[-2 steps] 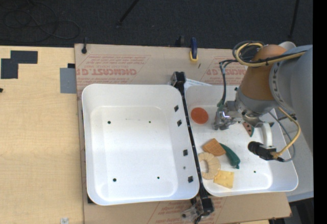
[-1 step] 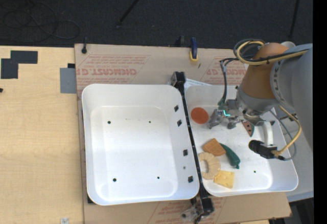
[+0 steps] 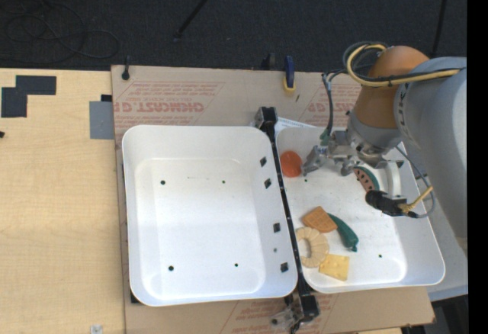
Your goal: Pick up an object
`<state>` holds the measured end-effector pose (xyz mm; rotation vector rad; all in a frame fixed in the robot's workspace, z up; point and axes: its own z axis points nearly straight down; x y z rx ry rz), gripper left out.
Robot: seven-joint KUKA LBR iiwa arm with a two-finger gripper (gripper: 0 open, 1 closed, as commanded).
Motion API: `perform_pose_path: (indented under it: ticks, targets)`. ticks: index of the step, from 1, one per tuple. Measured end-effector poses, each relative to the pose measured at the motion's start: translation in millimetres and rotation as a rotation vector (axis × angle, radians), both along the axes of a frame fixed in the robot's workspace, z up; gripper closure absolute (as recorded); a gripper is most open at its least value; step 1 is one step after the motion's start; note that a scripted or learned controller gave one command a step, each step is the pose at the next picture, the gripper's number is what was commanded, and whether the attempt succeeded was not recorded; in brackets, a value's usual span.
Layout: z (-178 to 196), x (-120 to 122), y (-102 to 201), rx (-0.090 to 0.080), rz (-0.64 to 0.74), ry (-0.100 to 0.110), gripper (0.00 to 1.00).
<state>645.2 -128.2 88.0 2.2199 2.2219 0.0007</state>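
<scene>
Dark floor behind, pale tabletop [image 3: 53, 210] carrying two bins: orange ball [image 3: 290, 164] sits at right bin [image 3: 427, 268]'s far-left corner, just left of the gripper [image 3: 314, 162], finger spread indiscernible.

My arm [image 3: 438, 107] is grey with an orange band [image 3: 389, 88], and both bins [image 3: 145, 172] are plain white with small dark dots. In the right bin [image 3: 404, 264], the ball [image 3: 291, 164] at ten o'clock is orange-red. Toward six o'clock lie a tan-orange wedge [image 3: 319, 219], a dark green pod [image 3: 345, 232], a pale beige ring [image 3: 311, 246] and a yellow piece [image 3: 335, 268]. The board [image 3: 183, 96] beneath is light brown with red print.
</scene>
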Motion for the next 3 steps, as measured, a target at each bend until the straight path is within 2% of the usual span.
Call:
perform_pose_path:
  ticks: [1,2,3]
  targets:
    - [9,-2,-1,0.001,-0.001,0.005,1.0]
    - [9,-2,-1,0.001,0.0,0.005,0.0]
    - [19,-2,-2,0.0,-0.001,0.005,1.0]
